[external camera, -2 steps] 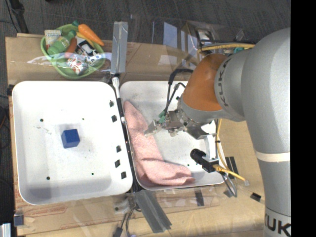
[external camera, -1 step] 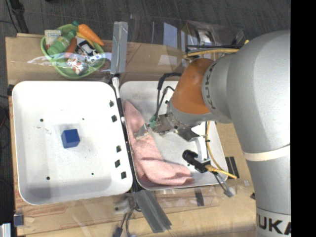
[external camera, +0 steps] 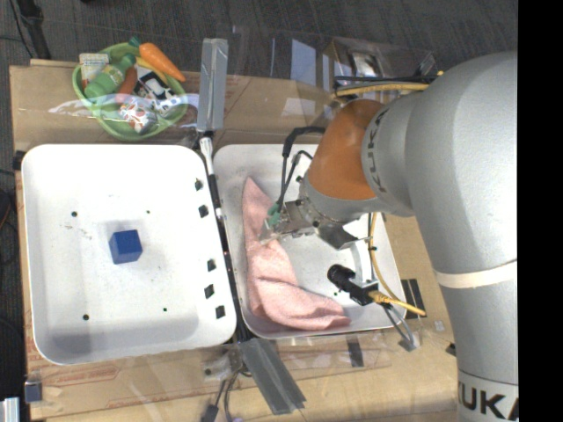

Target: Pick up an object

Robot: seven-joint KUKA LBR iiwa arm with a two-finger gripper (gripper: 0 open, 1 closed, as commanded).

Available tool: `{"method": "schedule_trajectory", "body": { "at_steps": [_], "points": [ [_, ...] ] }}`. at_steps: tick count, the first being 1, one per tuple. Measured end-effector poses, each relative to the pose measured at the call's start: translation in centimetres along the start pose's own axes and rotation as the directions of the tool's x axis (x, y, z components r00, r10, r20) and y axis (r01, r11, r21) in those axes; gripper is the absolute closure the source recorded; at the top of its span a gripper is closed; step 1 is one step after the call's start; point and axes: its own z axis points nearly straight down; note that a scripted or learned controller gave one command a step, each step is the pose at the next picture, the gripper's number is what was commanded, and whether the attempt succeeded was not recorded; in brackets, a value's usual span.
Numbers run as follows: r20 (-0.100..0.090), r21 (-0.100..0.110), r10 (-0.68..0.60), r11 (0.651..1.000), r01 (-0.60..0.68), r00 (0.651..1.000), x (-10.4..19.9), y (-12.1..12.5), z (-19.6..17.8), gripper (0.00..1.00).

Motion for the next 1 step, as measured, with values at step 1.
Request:
{"method": "schedule_trajectory", "body": {
  "at_steps": [1],
  "points": [
    [0.002,-0.005,-0.029,1.0,0.029,1.0,4.22,4.96,-9.16,1.0]
  ]
}}
